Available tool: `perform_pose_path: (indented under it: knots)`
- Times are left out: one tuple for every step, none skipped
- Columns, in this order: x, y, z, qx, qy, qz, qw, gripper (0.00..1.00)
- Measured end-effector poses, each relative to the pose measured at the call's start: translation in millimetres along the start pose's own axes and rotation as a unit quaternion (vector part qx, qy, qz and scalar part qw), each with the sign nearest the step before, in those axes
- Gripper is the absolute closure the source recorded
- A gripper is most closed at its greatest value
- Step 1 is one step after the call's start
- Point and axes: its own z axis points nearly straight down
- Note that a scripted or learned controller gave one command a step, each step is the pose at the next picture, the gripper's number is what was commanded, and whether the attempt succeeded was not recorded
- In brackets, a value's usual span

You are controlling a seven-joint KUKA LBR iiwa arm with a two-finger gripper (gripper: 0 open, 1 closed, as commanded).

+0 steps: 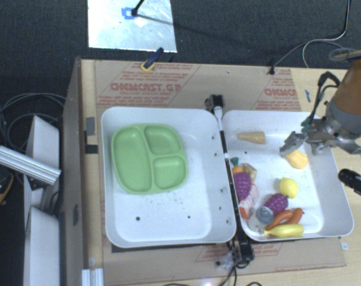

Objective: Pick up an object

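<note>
— Looking at the right bin (341,210), we see a small yellow lump (297,159) near its back right part. It looks soft and chunky, like pretend food. What is next to it?

— We see the gripper (295,146) right at it, touching or almost touching its top edge. We cannot tell if the fingers are wide or tight, and we cannot tell if they hold the lump.

— What else is in that bin?

— We see a pale cone shape (252,137) lying flat near the back. Near the middle sits a round yellow lemon (289,187). By the left wall there is a bumpy purple bunch (242,185), and a second purple bunch (276,203) sits lower down. At the front we see a long orange carrot (283,217) and a yellow banana (285,231), close together. A small grey round thing (264,214) is beside them.

— And the other bin?

— The left bin (127,228) is white and smooth too. It holds a green tray (148,158) with rounded corners and three parts.

— How is the arm (350,109) standing?

— We see it come in from the right. Its grey wrist leans down and left over the right bin.
</note>
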Motion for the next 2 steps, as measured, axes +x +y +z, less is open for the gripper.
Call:
perform_pose_path:
  knots:
    - [-31,-24,112,0.000,0.000,0.001,1.0000,0.00]
    - [-30,39,111,-0.001,0.000,0.000,1.0000,0.00]
